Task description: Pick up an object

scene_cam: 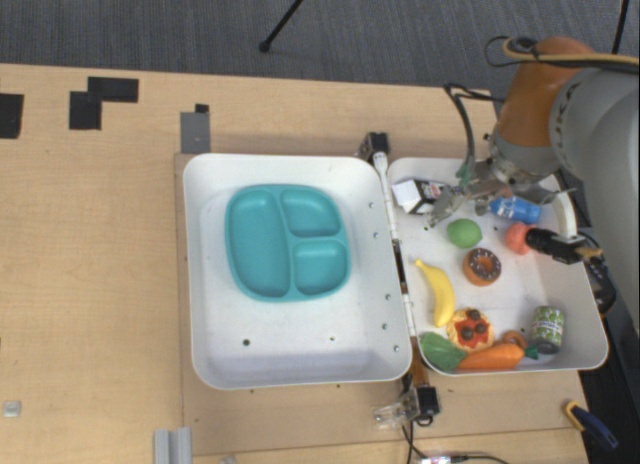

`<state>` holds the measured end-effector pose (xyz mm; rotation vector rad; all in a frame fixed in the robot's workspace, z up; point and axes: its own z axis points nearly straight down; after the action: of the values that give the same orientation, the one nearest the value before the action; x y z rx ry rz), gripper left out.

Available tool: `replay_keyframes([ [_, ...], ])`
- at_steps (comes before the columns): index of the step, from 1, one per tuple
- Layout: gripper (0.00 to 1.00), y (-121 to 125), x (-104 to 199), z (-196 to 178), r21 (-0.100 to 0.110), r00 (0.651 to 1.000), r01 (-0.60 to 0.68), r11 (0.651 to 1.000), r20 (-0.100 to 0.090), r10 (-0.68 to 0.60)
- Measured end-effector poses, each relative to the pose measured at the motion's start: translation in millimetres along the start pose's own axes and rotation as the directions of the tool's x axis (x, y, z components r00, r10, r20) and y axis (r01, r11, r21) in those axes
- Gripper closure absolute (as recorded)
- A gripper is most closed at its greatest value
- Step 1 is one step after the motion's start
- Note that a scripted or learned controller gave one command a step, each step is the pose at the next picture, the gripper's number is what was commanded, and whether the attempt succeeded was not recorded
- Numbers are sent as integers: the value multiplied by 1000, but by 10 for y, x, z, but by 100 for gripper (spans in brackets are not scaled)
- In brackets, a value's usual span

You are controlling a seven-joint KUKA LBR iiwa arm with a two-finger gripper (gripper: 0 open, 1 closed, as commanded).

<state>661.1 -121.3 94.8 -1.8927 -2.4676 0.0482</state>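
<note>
Near edge of the right white plastic bin [590, 352]: an orange plastic carrot [492, 357] lies beside a green leaf-shaped toy [440, 351]. Just above them sits a small red-and-yellow pizza-slice toy [469, 328]. To their right stands a small green-labelled can [547, 326]. All look like light, stiff play food. The can is the one piece with a smooth round wall, likely to slip unless taken across its width.

Mid bin: a yellow plastic banana [437, 290], curved and narrow. Judged the easiest hold, across the middle of its body. Beside it is a brown frosted toy doughnut [483, 266], flat and low, so hard to get under. Above that is a round green ball-like fruit [463, 233], prone to roll away from a closing grip.

Far part of bin: a blue plastic bottle [515, 210] lies on its side, with an orange-red rounded toy [516, 239] just beside it. A white crumpled wrapper or card [408, 195] sits at the far left corner; it looks soft and thin.

Pincer [470, 190] sits low over the far part of this bin, near the green fruit and bottle. Metal parts overlap there; cannot tell whether it is released or clenched, and nothing is visibly held.

Left white bin [200, 282] holds a teal divided plastic tray [288, 241], well apart from the arm. Both bins rest on the tan wooden tabletop [90, 282].
</note>
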Motion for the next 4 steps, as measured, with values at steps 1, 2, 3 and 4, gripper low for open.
replay_keyframes([
  [1,0,-710,506,111,-51,1000,3,999,9,-2],
  [2,0,106,260,-165,-30,998,66,997,6,-66],
  [3,0,104,129,16,-13,765,643,765,23,-643],
  [4,0,-511,392,26,-48,853,521,852,59,-519],
])
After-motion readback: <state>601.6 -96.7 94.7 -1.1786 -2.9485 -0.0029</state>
